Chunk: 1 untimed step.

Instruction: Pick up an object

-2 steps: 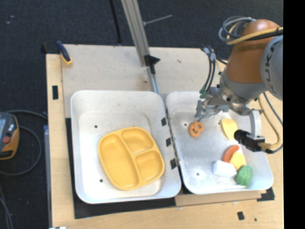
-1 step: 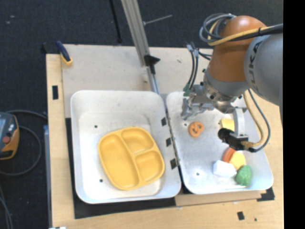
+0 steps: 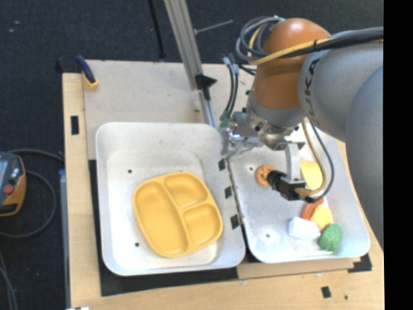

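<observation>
Tool (image 3: 233, 148), grip impossible to tell, hangs over right bin (image 3: 271, 254) near an orange lump (image 3: 263, 174).

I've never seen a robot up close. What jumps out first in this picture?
The big grey arm with its orange band reaches in from the right over the right bin. In the left bin lies a bright yellow divided tray. Small things cluster near the right bin's right edge, among them a green lump and a white block.

Mustard-yellow 3-section plastic tray (image 3: 177, 213); white shallow plastic bin (image 3: 122, 154); bright green knobbly lump (image 3: 330, 237); small white block (image 3: 301, 227) — pale beige counter (image 3: 129, 89).
</observation>
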Available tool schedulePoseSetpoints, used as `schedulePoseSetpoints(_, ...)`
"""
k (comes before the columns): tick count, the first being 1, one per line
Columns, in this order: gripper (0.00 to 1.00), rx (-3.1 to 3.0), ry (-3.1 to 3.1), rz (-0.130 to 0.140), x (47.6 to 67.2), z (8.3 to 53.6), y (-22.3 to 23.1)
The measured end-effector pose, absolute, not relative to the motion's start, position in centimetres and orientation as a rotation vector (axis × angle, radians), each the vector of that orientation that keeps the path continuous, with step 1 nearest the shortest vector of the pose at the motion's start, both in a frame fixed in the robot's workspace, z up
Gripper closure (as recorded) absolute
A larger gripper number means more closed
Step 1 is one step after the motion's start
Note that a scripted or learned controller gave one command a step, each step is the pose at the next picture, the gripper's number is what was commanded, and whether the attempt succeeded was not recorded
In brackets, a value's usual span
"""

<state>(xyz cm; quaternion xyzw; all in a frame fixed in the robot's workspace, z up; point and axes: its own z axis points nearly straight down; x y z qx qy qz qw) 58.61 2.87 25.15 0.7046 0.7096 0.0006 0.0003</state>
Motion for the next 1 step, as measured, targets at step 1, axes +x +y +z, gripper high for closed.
schedulePoseSetpoints(1, 1.00, 2.215, 2.229, -0.001, 58.86, 23.90, 7.73)
